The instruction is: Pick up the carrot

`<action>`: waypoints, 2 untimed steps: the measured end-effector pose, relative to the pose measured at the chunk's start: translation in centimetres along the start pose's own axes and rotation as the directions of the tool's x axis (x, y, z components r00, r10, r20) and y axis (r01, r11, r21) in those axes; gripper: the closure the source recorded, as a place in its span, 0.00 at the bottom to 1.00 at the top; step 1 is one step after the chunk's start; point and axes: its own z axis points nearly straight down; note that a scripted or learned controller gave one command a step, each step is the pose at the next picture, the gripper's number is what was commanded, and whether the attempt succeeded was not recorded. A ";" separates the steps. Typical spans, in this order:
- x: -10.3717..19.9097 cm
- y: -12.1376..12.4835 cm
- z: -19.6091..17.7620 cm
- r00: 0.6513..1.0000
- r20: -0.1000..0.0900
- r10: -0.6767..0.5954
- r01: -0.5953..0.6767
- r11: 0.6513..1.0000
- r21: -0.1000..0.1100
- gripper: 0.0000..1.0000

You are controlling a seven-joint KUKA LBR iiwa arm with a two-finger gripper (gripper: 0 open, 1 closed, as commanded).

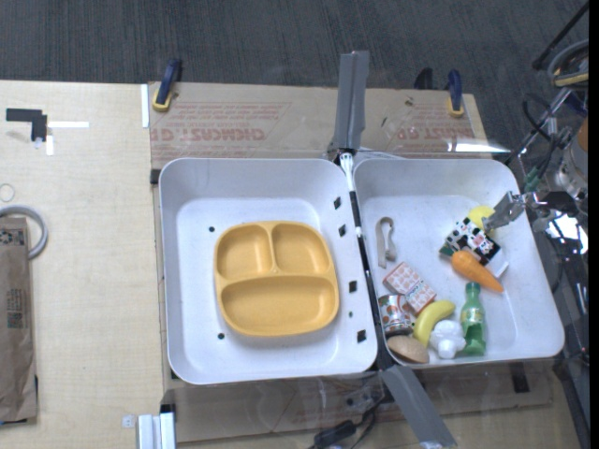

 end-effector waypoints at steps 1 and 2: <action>1.9 -0.6 9.4 1.000 0.000 0.003 -0.003 1.000 0.001 0.00; 6.4 -7.5 10.4 0.944 0.002 -0.331 0.331 0.944 -0.004 0.00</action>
